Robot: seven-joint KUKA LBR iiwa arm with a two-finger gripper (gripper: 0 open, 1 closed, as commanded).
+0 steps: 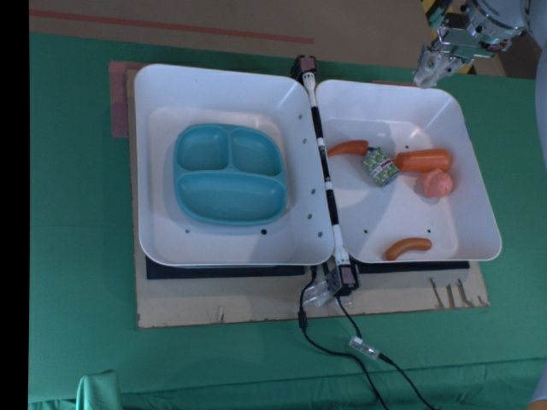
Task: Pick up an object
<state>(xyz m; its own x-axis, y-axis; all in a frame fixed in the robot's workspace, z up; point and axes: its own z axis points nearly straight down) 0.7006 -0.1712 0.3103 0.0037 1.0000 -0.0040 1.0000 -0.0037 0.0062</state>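
Jaws, state impossible to tell, above the far rim of the right bin [479, 195], clear of its toy food.

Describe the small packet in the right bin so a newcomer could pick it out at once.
Find the right bin, which holds several orange-red pieces. Near its middle lies the small packet, between two orange sausage shapes. It alone is green and dark with printed markings.

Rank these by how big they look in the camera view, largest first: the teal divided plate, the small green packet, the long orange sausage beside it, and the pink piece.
1. Teal divided plate, by far.
2. Long orange sausage.
3. Green packet and pink piece: they look about alike, so I won't rank them.
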